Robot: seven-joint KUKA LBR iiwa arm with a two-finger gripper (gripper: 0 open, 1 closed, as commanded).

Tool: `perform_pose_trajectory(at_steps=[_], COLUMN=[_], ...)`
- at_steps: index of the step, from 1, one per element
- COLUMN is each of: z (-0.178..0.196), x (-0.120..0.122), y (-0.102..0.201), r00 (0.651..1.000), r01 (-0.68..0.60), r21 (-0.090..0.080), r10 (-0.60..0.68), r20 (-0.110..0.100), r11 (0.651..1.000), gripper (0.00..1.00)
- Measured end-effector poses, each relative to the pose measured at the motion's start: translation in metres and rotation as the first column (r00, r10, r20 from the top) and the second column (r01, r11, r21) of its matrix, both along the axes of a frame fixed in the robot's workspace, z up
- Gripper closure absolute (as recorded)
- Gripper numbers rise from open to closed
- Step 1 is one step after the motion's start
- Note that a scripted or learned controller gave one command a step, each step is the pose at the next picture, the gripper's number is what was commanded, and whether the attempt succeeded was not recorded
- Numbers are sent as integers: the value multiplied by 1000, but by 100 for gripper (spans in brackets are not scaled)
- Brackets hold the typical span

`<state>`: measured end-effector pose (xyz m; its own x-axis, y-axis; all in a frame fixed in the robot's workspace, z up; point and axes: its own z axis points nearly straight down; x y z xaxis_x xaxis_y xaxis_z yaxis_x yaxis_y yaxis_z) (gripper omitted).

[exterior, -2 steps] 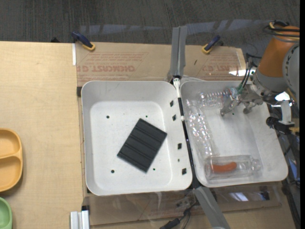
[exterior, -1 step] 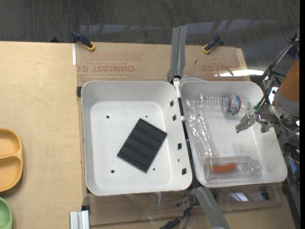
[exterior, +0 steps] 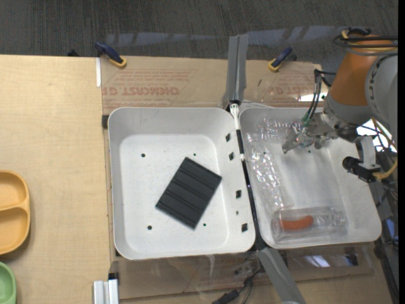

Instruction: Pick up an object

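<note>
Where the arm (exterior: 364, 75) reaches in from the right, its pincer (exterior: 302, 139) hangs over the upper part of the right bin (exterior: 361, 230), near the bin's far wall. The view does not show how the pincer is set; it cannot be told. Nothing is visible in its grip.

The left bin (exterior: 126, 189) stands just beside the right bin, the two rims meeting along a centre divider. A black ribbed slab (exterior: 188, 192) lies flat near the middle of the left bin's floor. Open white floor surrounds the slab on all sides, so it is apart from every wall. Its long axis runs diagonally, from lower left to upper right, with the upper end pointing toward the divider.

In the right bin, a clear plastic packet (exterior: 310, 221) lies along the near wall, its long axis roughly parallel to that wall. An orange-red item (exterior: 295, 222) sits inside it toward the left end. Crumpled clear film (exterior: 264, 163) lines the bin's left side.

The packet lies well below the pincer in the view, with bare floor between. The slab lies well apart, across the divider.

The tabletop (exterior: 50, 119) extends to the left, carrying a yellow tray (exterior: 12, 211) at its edge.
</note>
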<state>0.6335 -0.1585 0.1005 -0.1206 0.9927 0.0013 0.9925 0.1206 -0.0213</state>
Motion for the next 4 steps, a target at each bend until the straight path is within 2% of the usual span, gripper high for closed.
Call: perform_pose_trajectory(at_steps=[1, 2, 3, 4], z=[-10, -12, -7, 24], x=[17, 15, 10, 5], y=[-30, -37, -48, -44], r00=[998, 997, 997, 999], r01=[-37, -66, -61, 39], r21=[45, 56, 39, 5], r10=[39, 68, 62, -39], r20=[-42, -35, -41, -3], r11=[998, 996, 997, 999], gripper=[0, 0, 100, 100])
